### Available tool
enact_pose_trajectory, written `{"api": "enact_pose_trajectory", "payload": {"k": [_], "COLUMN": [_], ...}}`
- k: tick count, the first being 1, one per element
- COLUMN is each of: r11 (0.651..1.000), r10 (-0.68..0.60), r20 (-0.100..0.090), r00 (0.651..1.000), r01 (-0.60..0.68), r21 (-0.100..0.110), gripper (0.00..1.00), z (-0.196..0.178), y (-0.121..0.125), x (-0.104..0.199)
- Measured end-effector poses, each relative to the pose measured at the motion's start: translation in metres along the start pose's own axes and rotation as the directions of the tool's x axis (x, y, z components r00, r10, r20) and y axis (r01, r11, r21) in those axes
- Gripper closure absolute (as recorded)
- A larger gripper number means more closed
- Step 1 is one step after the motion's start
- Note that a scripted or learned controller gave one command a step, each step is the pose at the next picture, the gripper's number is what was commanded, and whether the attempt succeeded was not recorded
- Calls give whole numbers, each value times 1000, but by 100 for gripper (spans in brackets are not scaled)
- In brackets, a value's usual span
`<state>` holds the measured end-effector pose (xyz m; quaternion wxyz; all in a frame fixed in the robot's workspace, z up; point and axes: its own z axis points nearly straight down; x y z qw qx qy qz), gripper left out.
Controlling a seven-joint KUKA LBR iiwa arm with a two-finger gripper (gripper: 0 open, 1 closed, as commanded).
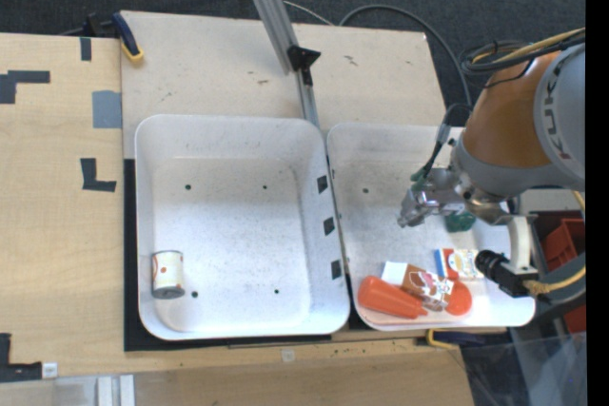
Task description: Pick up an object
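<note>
While claw [415, 211] hovers over right bin [371, 162], carrot [388, 298] lies apart.

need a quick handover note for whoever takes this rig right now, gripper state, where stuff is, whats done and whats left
Gripper: over the middle of the right bin, nothing visible between its fingers; open or shut is not clear from this view.
Things: the orange carrot-shaped toy, a small brown and white packet and a small white carton lie clustered at the right bin's near edge. A green item sits partly hidden by the wrist. A small can sits in the left bin's near-left corner.
Done: nothing picked.
Left: descend on one object, grasp, lift.
</note>
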<state>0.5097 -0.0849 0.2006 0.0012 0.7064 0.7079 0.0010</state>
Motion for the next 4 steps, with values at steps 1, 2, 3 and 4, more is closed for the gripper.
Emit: {"api": "enact_pose_trajectory", "payload": {"k": [1,2,3,4], "r11": [1000,1000,1000,1000], "r10": [0,-5,-5,-5], "r20": [1,-1,-2,-2], "r00": [1000,1000,1000,1000], "r01": [0,5,5,5], "r21": [-2,3,3,4], "gripper": [100,100,100,100], "z": [-53,-48,-53,-48], "y": [1,30,48,74], "x": [0,49,104,156]}}
